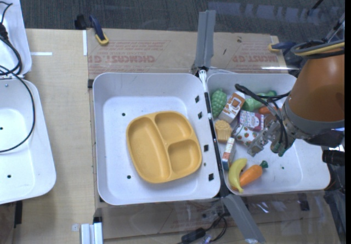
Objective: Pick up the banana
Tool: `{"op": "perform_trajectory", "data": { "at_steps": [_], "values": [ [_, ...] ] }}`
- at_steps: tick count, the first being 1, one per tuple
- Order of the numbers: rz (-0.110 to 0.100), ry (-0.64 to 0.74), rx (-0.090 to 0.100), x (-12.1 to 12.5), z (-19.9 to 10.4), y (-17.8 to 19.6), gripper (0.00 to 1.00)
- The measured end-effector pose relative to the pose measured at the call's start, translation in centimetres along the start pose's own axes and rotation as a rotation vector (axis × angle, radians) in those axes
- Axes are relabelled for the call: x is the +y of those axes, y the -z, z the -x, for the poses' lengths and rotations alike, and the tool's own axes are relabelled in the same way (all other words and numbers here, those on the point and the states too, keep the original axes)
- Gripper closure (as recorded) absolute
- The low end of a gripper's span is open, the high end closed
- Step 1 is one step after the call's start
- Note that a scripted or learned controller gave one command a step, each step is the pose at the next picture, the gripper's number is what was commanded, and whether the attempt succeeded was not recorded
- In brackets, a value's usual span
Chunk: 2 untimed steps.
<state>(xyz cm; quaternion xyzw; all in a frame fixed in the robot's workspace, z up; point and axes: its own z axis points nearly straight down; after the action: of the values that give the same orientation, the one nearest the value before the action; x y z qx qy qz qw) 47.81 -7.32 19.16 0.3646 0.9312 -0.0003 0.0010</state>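
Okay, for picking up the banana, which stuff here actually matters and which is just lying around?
Belongs to the job:
banana, near the front of the right bin
gripper, above that bin

Just lying about:
carrot, touching the banana
yellow divided plate in the left bin
green toy
small cartons

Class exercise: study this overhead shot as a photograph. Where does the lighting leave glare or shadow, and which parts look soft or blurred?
Camera view: even, soft lighting; faint shadows inside the yellow tray; the white bin walls look bright, nearly washed out; the near orange band is soft; the banana stays reasonably sharp; the gripper blends into clutter.
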Motion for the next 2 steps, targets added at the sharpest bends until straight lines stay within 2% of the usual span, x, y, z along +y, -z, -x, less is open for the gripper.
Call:
{"op": "perform_trajectory", "data": {
  "at_steps": [1, 2],
  "values": [
    [0.000, 0.104, 0.002, -3.0, 2.7, -10.0, 0.00],
    [0.001, 0.190, -0.001, -7.3, 7.1, -1.3, 0.00]
  ]
}}
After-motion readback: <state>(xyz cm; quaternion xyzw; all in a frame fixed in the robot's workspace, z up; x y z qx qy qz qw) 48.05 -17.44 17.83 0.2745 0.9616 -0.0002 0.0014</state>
